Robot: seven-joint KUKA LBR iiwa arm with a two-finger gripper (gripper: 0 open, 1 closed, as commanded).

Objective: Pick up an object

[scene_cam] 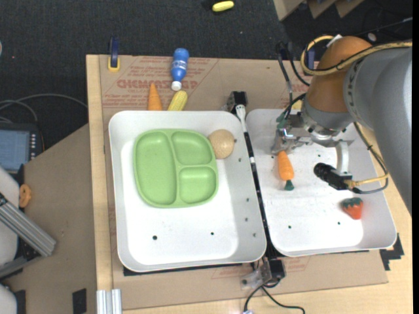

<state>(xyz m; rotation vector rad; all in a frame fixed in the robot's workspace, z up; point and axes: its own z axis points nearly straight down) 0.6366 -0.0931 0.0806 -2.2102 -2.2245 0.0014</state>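
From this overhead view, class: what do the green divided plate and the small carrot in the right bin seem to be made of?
Green divided plate: likely moulded plastic, going by its uniform colour, soft sheen and rounded compartment edges.
Small carrot: probably a plastic toy, smooth and evenly orange with a green tip; real is unlikely.

Even, bright overhead light, soft shadows, mild glare on the white bins [196, 241]; edges look perhaps slightly soft.

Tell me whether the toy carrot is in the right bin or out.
In: the carrot lies on the right bin's floor.
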